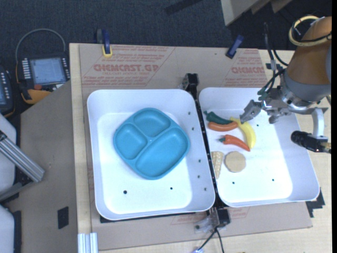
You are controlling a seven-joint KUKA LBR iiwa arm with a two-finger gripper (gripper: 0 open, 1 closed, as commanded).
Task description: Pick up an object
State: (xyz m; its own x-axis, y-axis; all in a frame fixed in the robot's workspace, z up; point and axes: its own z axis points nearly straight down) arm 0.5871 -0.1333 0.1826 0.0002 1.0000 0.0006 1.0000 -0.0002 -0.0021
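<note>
Jaws spread wide and holding nothing, my gripper (262,113) hovers over the right bin (274,186), with the yellow banana (248,134) just beside my near fingertip and the orange carrot (221,125) further left.

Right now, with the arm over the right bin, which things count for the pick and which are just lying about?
For the job:
gripper, above the right bin
banana
carrot
red pepper
green piece
round cookie
cone

Lying about:
blue divided plate in the left bin
handheld pendant off the bench
</note>
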